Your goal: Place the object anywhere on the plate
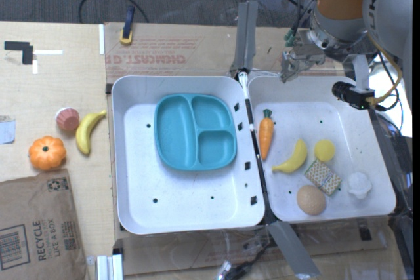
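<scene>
nothing is done yet: the blue plate (195, 131) in the left bin holds nothing. the candidate objects, such as the carrot (265, 134) and banana (293, 157), lie in the right bin (367, 206). the claw (295, 65) hangs at upper right over that bin's far edge, gripping nothing; whether it is open i cannot tell.

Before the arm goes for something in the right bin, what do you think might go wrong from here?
1. The banana, lemon, patterned packet and egg lie close together, so a grasp may nudge or catch a neighbour.
2. The carrot lies against the bin wall, which could block one side of the gripper.
3. The blue plate sits in the other bin, so a weak grip could drop the load crossing the divider.
</scene>
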{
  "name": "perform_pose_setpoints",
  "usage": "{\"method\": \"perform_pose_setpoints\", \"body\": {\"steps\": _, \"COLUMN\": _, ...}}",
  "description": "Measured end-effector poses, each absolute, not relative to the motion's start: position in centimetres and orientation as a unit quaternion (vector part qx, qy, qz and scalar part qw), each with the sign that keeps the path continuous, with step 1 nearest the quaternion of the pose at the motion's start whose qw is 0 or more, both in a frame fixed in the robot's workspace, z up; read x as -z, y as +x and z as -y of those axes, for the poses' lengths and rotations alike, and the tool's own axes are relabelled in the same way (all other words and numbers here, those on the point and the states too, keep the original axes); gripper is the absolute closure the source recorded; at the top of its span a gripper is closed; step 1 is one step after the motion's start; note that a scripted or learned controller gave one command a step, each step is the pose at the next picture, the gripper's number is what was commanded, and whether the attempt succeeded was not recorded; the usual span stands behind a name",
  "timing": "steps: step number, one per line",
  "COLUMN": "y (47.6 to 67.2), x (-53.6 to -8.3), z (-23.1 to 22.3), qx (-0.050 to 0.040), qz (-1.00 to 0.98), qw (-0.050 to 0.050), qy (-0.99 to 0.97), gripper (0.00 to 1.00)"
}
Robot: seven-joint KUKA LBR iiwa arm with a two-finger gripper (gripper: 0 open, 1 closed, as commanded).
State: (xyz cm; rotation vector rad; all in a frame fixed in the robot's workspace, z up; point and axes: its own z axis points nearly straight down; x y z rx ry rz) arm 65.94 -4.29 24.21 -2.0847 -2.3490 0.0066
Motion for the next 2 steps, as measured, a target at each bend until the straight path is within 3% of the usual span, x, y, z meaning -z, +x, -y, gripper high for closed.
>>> {"method": "perform_pose_setpoints", "body": {"steps": 1, "y": 66.0, "x": -28.1, "z": 4.8, "qx": -0.0020, "qz": 0.736, "qw": 0.001, "qy": -0.677, "gripper": 1.00}}
{"method": "perform_pose_setpoints", "body": {"steps": 2, "y": 66.0, "x": -28.0, "z": 5.9, "qx": -0.0021, "qz": 0.678, "qw": 0.000, "qy": -0.735, "gripper": 1.00}}
